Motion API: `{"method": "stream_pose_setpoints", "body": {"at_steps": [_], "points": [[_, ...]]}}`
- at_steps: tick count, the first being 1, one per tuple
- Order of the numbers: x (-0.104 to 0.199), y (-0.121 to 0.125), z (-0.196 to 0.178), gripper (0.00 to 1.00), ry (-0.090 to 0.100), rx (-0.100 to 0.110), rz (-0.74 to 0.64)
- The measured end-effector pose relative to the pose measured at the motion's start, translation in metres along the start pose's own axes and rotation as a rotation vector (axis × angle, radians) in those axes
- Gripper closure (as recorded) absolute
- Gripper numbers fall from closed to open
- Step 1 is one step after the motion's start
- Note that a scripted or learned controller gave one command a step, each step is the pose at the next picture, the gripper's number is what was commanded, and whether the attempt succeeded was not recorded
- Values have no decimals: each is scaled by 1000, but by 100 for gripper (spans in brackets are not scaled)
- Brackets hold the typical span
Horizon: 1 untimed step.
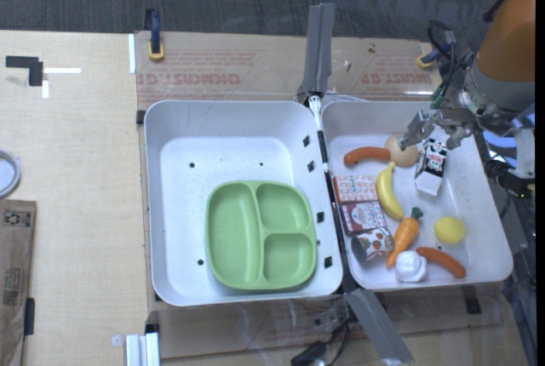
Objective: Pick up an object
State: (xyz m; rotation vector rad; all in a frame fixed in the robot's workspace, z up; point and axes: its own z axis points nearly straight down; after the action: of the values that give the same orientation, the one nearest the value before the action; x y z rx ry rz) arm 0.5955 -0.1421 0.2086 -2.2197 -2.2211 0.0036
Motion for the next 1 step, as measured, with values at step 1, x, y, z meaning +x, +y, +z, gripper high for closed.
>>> {"method": "stream_pose_setpoints", "body": {"at_steps": [1], "points": [[-42, 3, 91, 0, -10, -29, 57]]}}
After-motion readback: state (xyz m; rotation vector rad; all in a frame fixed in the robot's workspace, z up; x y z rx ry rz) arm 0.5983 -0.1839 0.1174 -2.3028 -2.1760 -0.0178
